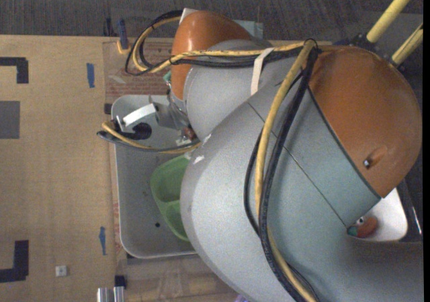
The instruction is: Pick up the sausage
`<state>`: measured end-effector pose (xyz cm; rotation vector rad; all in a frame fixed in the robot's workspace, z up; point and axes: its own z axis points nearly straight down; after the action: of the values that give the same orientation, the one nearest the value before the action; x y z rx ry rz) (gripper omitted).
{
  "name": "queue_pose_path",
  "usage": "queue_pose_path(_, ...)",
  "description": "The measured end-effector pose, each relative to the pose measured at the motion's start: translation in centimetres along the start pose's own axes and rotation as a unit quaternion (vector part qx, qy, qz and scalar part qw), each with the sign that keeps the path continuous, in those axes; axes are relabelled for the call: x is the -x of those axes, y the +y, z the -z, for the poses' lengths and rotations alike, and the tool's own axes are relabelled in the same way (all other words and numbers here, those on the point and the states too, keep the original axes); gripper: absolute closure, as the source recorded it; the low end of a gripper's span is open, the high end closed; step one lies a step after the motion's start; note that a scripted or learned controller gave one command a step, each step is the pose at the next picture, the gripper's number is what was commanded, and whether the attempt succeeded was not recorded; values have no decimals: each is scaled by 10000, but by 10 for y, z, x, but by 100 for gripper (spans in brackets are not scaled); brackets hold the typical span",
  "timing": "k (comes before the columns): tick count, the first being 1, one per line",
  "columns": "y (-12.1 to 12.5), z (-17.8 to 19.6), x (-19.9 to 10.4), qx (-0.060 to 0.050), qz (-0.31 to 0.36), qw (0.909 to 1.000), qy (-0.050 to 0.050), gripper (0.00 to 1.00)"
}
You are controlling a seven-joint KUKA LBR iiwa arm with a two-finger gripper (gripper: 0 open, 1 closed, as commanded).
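the grey metal arm with orange bands (222, 227) is stretched across both bins, and much of them is covered by it. its gripper (180, 127) is held over the upper end of the shallow white bin at the view's left (134, 213); whether it is spread or pressed together cannot be told. a pale green plastic bowl (166, 190) is seen there, half hidden under the arm. a small reddish-orange rounded piece (365, 228), possibly the sausage, lies in a corner of the second white bin (396, 217), well apart from the gripper.

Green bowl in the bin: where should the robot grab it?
Probably by its thin rim on the view's left side, coming down from above. The green bowl seems to sit mouth up in the white bin, and the arm hides its right part.
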<state>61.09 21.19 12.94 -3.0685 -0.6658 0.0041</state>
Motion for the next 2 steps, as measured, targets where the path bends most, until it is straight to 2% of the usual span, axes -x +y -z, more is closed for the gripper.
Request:
queue_pose_path(1, 2, -42, -38, 13, 1208, 9927, 13, 100)
queue_pose_path(2, -1, -32, -39, 10, 1239, 9923, 2, 100)
